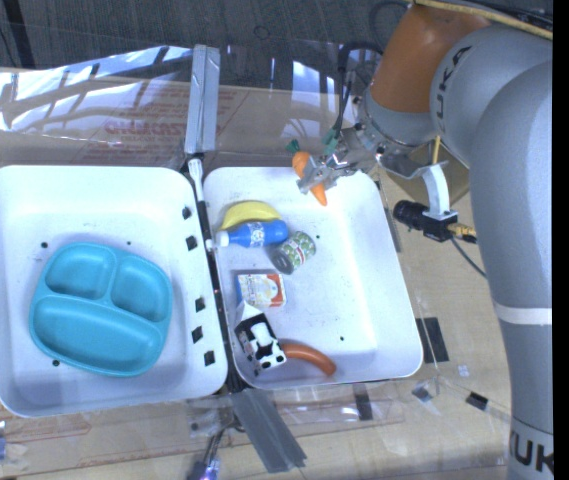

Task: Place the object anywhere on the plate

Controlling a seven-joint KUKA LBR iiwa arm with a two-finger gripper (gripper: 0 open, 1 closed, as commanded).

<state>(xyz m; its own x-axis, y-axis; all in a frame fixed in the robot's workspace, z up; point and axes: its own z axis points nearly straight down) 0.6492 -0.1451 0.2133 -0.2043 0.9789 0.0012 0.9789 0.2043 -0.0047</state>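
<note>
Camera view: the claw [316,173] hangs over the far edge of the right bin [389,298], pinching a small orange carrot [313,182] between its fingers, the carrot clear of the bin floor. Well apart, the blue plate [101,308] lies in the left bin [4,268]. Below the claw rest a banana [249,212], a blue bottle [253,235], a can [294,251] and a sausage [309,356]. By my judgement the carry step is in hand; next comes travel leftward across the divider [204,268], then lowering and release above the plate.
</note>
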